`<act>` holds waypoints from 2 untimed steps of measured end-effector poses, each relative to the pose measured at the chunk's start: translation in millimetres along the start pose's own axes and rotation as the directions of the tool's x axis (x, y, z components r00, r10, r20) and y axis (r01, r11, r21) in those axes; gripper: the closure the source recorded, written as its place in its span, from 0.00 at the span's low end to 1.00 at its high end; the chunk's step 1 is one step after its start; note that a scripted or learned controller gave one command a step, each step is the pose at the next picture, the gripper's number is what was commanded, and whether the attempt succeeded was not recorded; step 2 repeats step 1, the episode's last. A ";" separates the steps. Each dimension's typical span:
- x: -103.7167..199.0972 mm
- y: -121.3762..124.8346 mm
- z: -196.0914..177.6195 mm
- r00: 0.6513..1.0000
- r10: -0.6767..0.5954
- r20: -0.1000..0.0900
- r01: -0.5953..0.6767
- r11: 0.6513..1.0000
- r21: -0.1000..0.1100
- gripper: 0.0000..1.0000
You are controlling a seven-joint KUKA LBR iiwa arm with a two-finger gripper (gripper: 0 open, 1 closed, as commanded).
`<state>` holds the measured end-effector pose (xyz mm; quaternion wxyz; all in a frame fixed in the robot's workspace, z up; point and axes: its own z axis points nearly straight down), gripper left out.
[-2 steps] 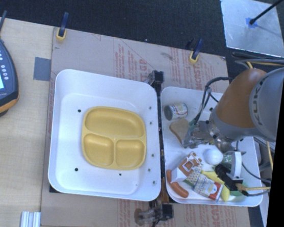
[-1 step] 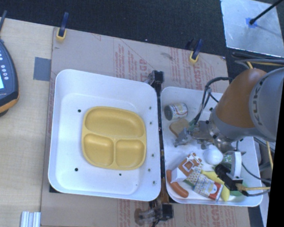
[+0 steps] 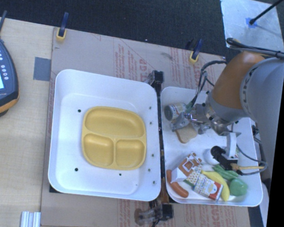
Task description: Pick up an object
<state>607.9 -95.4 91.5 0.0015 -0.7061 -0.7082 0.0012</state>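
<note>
My gripper [image 3: 182,121] hangs low in the right bin [image 3: 254,201], at its far left corner; I cannot tell how it is set. A tan piece [image 3: 185,135] lies just beside it. The yellow tray [image 3: 114,137] sits in the left bin [image 3: 63,126].

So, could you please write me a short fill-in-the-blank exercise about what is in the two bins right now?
1. The yellow tray lies in the ____ bin of the camera view.
2. That tray has ____ compartments.
3. The end effector hangs over the ____ bin.
4. The hot dog lies near that bin's ____ edge.

Missing words: left; three; right; front
</note>
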 end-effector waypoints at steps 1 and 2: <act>-2.1 40.6 4.0 1.000 -0.003 -0.002 0.003 0.999 0.032 0.00; -2.1 40.6 4.0 1.000 -0.003 -0.002 0.003 0.999 0.032 0.00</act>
